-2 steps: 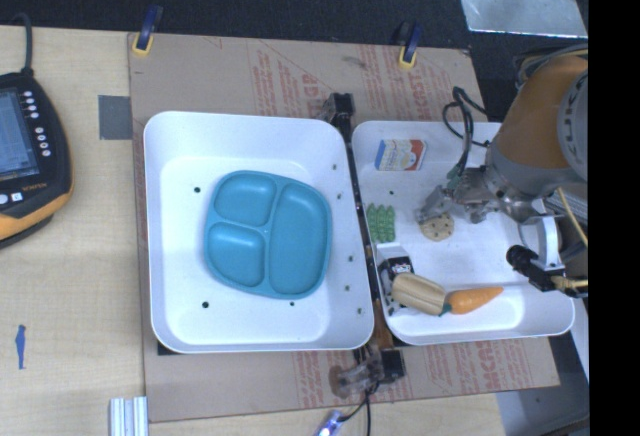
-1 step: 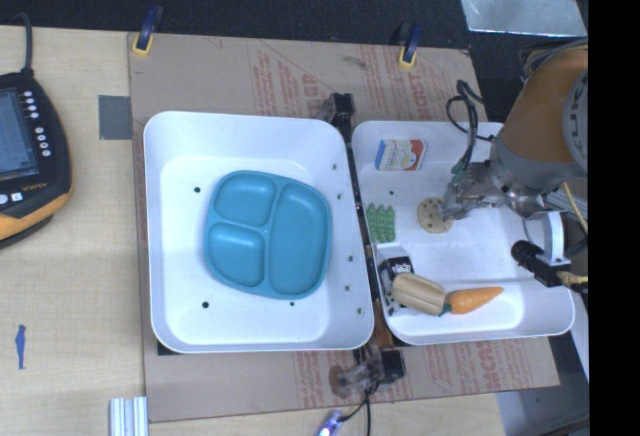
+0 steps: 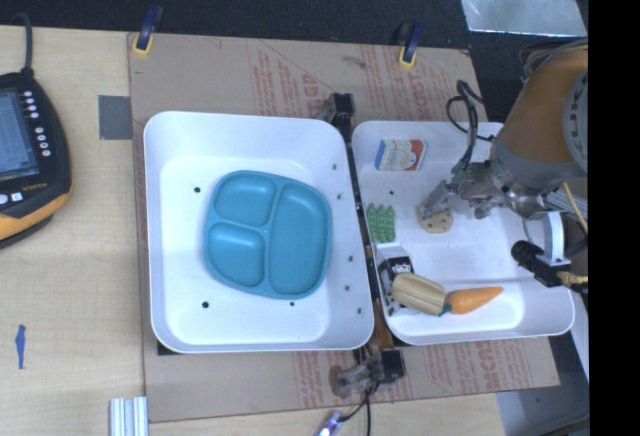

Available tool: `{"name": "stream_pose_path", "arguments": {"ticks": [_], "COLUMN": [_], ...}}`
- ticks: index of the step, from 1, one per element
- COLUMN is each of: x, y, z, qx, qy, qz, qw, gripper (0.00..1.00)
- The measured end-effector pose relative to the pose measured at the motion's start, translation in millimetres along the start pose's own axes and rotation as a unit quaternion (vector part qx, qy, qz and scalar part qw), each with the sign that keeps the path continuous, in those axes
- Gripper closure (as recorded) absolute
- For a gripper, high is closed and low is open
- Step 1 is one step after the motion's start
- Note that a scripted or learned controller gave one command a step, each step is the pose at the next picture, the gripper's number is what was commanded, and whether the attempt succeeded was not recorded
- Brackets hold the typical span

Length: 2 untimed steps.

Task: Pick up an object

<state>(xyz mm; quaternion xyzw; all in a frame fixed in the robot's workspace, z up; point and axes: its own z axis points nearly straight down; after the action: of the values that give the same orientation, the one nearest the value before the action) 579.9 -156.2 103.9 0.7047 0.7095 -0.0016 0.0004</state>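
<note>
- Objects for picking lie in the right bin (image 3: 560,324): a carrot (image 3: 473,300) and a bread roll (image 3: 417,293) touching at its front edge, a green ridged piece (image 3: 380,222) by its left wall, and a small carton (image 3: 400,155) at the back, its lettering too blurred to read.
- Gripper (image 3: 436,214) hangs over the bin's middle; whether it is spread or pinching, I cannot tell.
- Left bin (image 3: 165,224) holds 1 blue 3-compartment plate (image 3: 268,235).

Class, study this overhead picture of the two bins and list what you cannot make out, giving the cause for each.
- Gripper fingers: too small and blurred in the camera view to tell whether they grip anything.
- Small box in the right bin: its print is too small to read.
- Green item by the bin's left wall: too small to identify.
- Arm: cut off by the picture's right edge.
- Orange-rimmed handheld unit: cut off by the left edge.
</note>
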Motion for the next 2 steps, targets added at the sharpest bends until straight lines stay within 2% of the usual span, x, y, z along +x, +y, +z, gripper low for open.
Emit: {"name": "stream_pose_path", "arguments": {"ticks": [1,2], "x": [-1.1,-1.1], "y": [0.2,0.2], "z": [-10.3,-10.2], "qx": [0.0,0.0], "qy": [-0.001,-0.001], "qz": [0.0,-0.001], "qw": [1.0,1.0], "gripper": [1.0,0.0]}}
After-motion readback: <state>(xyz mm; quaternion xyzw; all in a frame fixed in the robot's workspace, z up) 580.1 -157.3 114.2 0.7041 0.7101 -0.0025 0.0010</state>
